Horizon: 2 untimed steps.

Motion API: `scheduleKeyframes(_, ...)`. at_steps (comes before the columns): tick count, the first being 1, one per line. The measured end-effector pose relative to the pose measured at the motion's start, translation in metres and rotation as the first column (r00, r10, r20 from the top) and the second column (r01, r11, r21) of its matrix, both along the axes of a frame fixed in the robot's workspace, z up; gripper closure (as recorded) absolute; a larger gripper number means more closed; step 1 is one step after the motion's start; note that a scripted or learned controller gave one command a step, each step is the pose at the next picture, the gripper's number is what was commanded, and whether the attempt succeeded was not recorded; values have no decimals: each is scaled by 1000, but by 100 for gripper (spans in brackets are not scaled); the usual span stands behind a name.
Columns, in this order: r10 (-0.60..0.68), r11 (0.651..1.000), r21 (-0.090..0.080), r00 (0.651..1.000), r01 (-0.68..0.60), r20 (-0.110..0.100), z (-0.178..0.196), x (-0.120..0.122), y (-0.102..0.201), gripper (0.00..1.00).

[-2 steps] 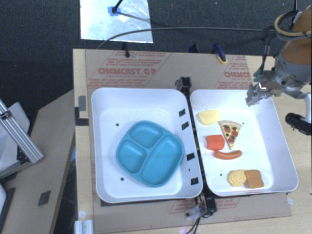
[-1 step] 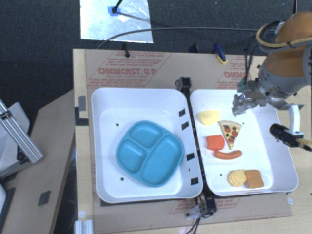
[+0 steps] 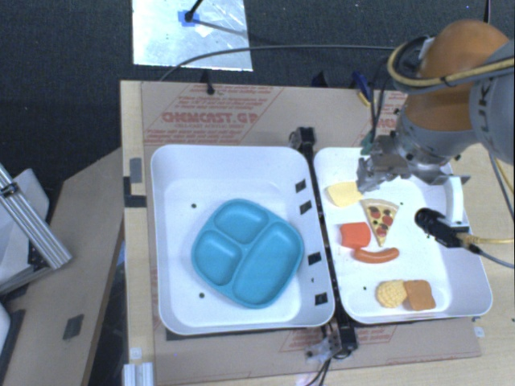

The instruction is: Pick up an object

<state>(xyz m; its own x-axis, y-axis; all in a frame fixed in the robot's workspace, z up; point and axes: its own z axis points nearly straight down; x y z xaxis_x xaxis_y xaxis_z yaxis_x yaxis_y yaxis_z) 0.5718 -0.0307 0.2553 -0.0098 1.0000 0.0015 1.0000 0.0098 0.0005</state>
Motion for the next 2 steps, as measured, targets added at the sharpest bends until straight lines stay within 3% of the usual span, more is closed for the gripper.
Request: scheduleKeyframes(2, 0, 1000, 1, 1000, 0, -2, -27, -42, 95, 100)
